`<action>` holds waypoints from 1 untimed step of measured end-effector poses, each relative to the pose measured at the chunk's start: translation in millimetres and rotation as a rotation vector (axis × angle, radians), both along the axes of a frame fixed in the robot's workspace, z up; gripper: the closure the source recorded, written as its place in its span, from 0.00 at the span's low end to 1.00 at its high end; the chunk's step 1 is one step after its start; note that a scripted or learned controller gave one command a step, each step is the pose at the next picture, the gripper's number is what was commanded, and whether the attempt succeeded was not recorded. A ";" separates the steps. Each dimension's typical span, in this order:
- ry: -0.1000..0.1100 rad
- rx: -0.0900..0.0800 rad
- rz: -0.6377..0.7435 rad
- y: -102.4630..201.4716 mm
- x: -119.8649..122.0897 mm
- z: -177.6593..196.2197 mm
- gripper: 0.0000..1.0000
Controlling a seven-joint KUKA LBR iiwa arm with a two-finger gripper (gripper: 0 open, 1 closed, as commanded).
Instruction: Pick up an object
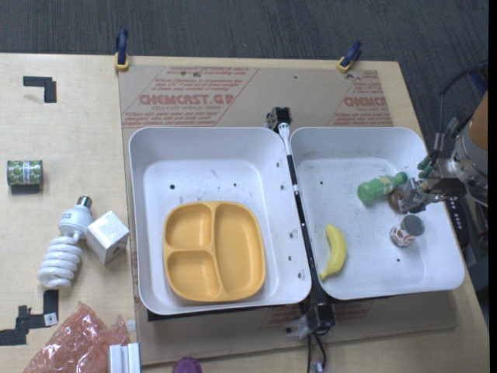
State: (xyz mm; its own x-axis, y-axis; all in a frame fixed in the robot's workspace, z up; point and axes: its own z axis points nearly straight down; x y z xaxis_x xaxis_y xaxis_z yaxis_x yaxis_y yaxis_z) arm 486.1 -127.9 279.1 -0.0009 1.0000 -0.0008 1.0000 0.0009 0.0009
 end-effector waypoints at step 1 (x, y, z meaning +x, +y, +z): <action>0.001 0.001 -0.003 -16.7 -8.5 -133.7 0.00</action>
